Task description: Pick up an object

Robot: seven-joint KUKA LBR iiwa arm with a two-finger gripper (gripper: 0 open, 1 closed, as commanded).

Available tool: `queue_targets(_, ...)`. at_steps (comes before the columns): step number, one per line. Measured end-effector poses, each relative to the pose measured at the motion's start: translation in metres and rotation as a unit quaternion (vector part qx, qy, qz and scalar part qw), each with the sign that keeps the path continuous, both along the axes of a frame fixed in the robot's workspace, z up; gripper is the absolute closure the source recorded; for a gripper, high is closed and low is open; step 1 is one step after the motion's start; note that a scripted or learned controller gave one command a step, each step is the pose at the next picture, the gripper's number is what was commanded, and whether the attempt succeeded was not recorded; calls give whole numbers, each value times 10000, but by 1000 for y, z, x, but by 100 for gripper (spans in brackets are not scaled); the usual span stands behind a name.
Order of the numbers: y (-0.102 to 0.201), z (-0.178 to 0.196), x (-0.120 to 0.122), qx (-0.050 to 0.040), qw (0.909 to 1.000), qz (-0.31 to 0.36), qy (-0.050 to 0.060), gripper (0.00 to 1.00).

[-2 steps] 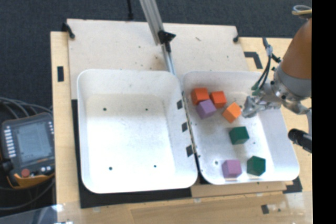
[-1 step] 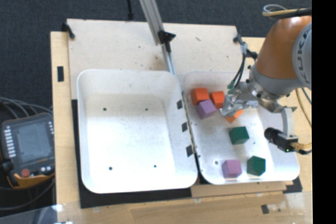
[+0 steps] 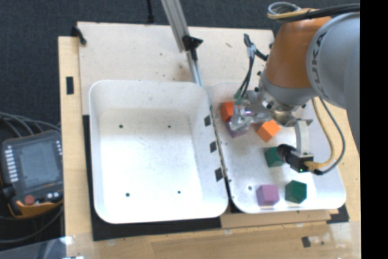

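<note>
From the overhead camera view I see the arm point(image 3: 315, 51) reaching in from the right and bending down over the right bin point(image 3: 330, 194), while the left bin point(image 3: 100, 130) lies beside it across the surface point(image 3: 121, 45). The gripper point(image 3: 242, 118) sits low at the bin's upper left, just beside an orange block point(image 3: 227, 110) near the dividing wall. I cannot tell how the jaws stand; the wrist hides them. A second orange block point(image 3: 268, 129) lies just right of the gripper, a green block point(image 3: 273, 157) below that, and a purple block point(image 3: 267, 194) and another green block point(image 3: 296, 191) sit side by side near the front rim.

My worry is crowding. The nearest orange block sits close to the wall, so I judge the jaws could nudge it aside rather than straddle it, or catch the bin edge. The cable point(image 3: 330, 142) looping off the wrist hangs near the green block and might drag it.
</note>
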State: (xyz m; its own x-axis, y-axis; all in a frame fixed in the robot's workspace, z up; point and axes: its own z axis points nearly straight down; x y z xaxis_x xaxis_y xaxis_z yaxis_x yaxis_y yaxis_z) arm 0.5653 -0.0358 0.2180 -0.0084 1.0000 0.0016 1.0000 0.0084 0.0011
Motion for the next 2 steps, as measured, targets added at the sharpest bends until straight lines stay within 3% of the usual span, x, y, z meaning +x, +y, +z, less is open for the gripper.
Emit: queue_targets(2, 98, 20, 9, 2, 10000, -1, -5, 100)
